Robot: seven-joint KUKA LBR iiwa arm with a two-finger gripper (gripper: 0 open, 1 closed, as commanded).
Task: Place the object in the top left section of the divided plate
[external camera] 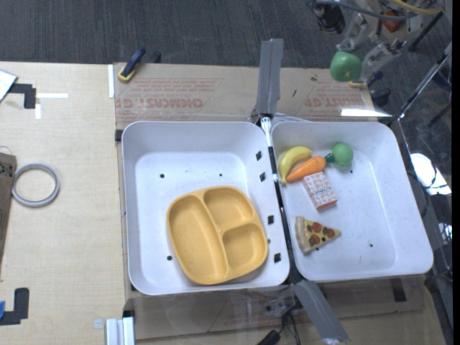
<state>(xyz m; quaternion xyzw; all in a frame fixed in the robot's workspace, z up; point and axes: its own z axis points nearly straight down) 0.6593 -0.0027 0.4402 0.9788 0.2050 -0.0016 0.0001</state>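
Observation:
My gripper (359, 54) hangs high at the top right, above the far edge of the right bin (402, 214). It is shut on a green round fruit (344, 67), which sits between its fingertips. The yellow divided plate (177, 244) lies in the left bin (144, 192), toward that bin's front. It has one long section on the left and two smaller ones on the right, with nothing in them. The gripper is far to the right of the plate and well behind it.
In the right bin lie a banana (292, 159), a carrot (307, 167), a small green ball (342, 154), a pink box (320, 190) and a pizza slice (314, 233). A tape roll (16, 193) rests on the bench at left. A grey post (269, 77) stands between the bins.

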